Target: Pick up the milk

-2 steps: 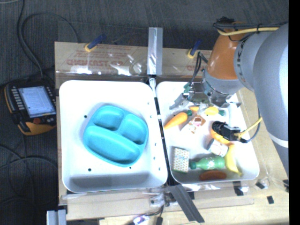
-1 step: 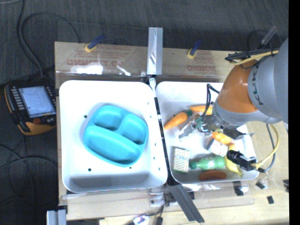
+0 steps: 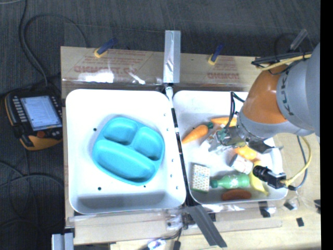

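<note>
We find the gripper (image 3: pixel 225 137) lowered into the right-hand bin (image 3: pixel 197 100), at centre right of the frame, with the grey arm (image 3: pixel 291 98) and its orange band reaching in from the right edge. We cannot tell how the fingers stand; the wrist and clutter mask them. We take the milk (image 3: pixel 200 176) to be the small white patterned carton lying at the lower left of that bin, just beside the green bottle (image 3: pixel 231 181) and apart from the gripper. A carrot (image 3: pixel 195 133) lies at the bin's upper left, near the gripper. A dark red item (image 3: pixel 237 195) rests along the bin's lower wall, below the bottle. The left-hand bin (image 3: pixel 83 191) carries a blue divided tray (image 3: pixel 128 148). A handheld control pendant (image 3: pixel 34 116) sits on the floor at the left edge, off the worktop (image 3: pixel 125 61).
</note>
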Controlling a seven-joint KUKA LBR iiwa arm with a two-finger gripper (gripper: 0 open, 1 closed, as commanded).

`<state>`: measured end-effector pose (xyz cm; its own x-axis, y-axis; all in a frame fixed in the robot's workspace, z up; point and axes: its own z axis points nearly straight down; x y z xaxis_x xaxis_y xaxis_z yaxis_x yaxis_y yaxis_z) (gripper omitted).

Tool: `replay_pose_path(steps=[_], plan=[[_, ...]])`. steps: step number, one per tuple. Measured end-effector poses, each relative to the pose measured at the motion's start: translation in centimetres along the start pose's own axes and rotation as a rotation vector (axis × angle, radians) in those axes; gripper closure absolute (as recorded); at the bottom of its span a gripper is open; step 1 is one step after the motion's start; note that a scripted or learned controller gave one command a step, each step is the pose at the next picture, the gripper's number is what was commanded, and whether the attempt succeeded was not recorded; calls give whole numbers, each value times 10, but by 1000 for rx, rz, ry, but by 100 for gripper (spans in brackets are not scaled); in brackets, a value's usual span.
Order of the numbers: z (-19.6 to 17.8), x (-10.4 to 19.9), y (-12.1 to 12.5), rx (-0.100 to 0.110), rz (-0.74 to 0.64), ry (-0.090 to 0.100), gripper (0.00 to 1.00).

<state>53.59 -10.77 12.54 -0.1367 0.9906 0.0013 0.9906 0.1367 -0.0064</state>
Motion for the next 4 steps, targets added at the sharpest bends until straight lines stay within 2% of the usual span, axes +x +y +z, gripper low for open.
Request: replay_pose_path(steps=[1,2,3,4], plan=[[0,0,0,0,0,0,0],[-99,27,34,-5,-84,-4,0],[21,-12,26,-4,44,-4,0],[13,-11,25,0,43,-4,100]])
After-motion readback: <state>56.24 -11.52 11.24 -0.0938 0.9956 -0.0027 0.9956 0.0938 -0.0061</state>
